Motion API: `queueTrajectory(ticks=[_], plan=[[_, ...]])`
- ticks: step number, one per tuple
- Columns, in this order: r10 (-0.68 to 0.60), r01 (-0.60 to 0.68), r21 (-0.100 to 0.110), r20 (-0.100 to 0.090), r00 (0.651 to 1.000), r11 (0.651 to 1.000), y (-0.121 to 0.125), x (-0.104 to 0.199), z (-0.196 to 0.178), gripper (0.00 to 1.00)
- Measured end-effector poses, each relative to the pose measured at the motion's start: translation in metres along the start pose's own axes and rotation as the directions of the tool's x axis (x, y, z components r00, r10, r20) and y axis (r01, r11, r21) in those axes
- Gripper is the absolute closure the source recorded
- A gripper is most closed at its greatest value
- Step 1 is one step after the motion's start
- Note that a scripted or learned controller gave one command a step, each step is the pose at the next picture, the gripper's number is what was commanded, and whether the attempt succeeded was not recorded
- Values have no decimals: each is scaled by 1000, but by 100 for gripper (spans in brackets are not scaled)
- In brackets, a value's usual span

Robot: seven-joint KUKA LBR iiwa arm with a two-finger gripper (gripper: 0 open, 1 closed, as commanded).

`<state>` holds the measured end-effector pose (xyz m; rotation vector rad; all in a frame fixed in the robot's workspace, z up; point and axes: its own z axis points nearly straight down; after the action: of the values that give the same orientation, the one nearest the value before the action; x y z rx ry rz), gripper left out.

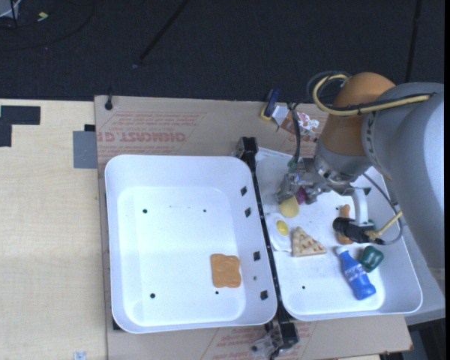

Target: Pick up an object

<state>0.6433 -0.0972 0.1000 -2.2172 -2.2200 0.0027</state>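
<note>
Red printing runs upside down across the cardboard sheet at 12 o'clock of the left bin; its letters are too blurred to read with confidence.

Orange toast-like flat square piece: lies flat in the left white bin, near its lower right corner.
Small yellow rounded piece: in the right white bin, upper left part.
Fried-egg-like piece: just below it, by the left wall.
Tan triangular slice: flat, mid-bin.
Blue bottle: lying tilted, lower right.
Dark green rounded piece: touching the bottle's upper end.
</note>
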Motion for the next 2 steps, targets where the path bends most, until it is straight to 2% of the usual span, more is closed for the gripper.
queueTrajectory(ticks=[1, 2], plan=[[-5, 5, -6, -1, 1000, 1000, -38, 71, -93, 100], [4, -4, 1, 0, 1000, 1000, -60, 66, -106, 100]])
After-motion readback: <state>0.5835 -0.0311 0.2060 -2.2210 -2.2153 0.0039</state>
